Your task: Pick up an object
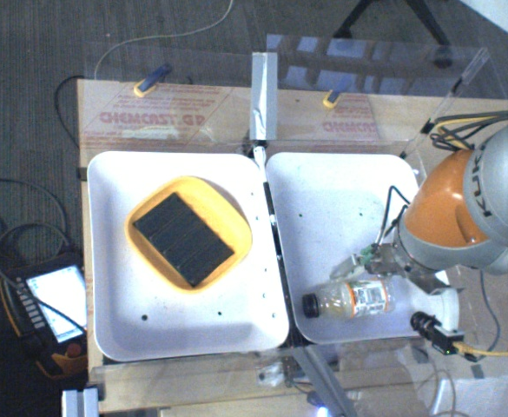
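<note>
fingers down right over bottle lying flat in right bin, probably lining up grab; grip state hidden, can't tell honestly.

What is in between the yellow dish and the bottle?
In the camera view, the yellow dish and the bottle lie in separate bins. Between them are bare white bin floor and the two bins' meeting rims.
</note>
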